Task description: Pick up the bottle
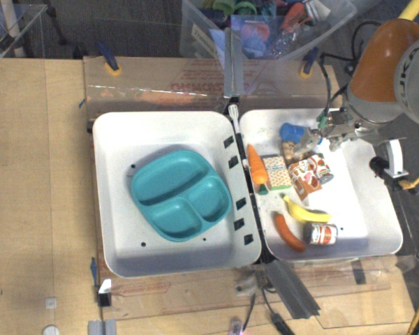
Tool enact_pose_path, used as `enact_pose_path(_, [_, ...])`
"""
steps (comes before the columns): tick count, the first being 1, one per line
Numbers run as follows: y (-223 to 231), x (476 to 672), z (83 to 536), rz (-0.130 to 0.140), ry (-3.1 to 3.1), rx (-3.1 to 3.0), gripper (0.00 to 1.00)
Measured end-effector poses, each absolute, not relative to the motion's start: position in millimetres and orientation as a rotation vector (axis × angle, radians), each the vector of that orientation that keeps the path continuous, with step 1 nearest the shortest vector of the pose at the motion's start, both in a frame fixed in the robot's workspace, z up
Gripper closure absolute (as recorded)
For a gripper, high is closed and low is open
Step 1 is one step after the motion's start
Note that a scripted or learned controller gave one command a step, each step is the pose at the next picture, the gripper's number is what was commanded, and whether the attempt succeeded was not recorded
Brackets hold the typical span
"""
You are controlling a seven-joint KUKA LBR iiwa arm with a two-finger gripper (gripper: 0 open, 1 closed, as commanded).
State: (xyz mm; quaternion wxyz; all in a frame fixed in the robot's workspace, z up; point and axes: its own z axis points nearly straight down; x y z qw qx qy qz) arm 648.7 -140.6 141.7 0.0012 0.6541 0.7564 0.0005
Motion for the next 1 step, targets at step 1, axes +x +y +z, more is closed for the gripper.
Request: enact_pose_path(1, [-147.6, 672.1, 95.0, 0.016, 2.229, 2.198, 0.0])
